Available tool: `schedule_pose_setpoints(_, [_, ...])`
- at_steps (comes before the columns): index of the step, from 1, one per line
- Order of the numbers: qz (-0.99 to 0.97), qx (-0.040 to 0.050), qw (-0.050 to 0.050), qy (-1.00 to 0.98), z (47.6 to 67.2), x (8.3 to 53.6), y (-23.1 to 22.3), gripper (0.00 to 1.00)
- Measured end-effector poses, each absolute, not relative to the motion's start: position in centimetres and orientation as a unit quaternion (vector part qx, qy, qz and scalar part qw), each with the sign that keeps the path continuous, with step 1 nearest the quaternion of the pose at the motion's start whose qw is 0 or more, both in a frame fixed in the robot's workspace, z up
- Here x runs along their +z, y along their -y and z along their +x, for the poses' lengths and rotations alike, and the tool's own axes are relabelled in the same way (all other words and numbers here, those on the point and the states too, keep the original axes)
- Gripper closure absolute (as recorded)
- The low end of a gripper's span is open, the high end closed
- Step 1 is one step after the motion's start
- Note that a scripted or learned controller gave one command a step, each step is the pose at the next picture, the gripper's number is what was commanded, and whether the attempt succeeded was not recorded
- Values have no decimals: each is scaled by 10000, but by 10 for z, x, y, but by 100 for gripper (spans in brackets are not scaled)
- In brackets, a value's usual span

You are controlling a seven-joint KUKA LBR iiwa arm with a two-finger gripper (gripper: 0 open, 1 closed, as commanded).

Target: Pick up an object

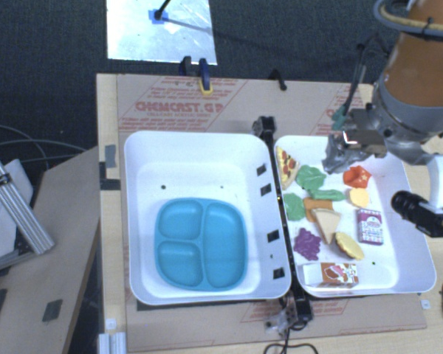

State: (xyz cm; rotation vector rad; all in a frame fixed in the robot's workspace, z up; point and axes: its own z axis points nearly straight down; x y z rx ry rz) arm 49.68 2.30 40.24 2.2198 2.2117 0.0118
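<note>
- Camera view, looking down at a slant: two white bins side by side on the surface (170, 98). The left bin (144, 153) holds a blue divided plate (201, 243); the right bin (417, 260) holds a scatter of toy food.
- The tool (341, 155) hangs over the upper part of the right bin, near a pizza slice (287, 165), a green leaf (310, 177) and a red piece (356, 176). Its tips are dark against the arm; I cannot tell whether they stand wide or narrow, and I see nothing between them.
- Progress, as I judge it: nothing lifted yet. Every piece lies flat on the bin floor. The descent, the grip and the lift all remain.
- Likely target, a guess from position alone: the green leaf, just below and left of the tool, or the red piece to its right.
- The leaf's long axis runs roughly left to right across the bin, tilted slightly; the pizza slice runs top to bottom, its point toward the lower end.
- Further pieces lie lower: purple grapes (307, 243), a bread wedge (326, 220), a small pink carton (370, 226) and a brown box (338, 273).
</note>
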Motion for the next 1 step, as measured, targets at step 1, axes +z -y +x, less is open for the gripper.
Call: schedule_pose_setpoints(1, [7066,-40,-38,-7076,485,249,-41,100])
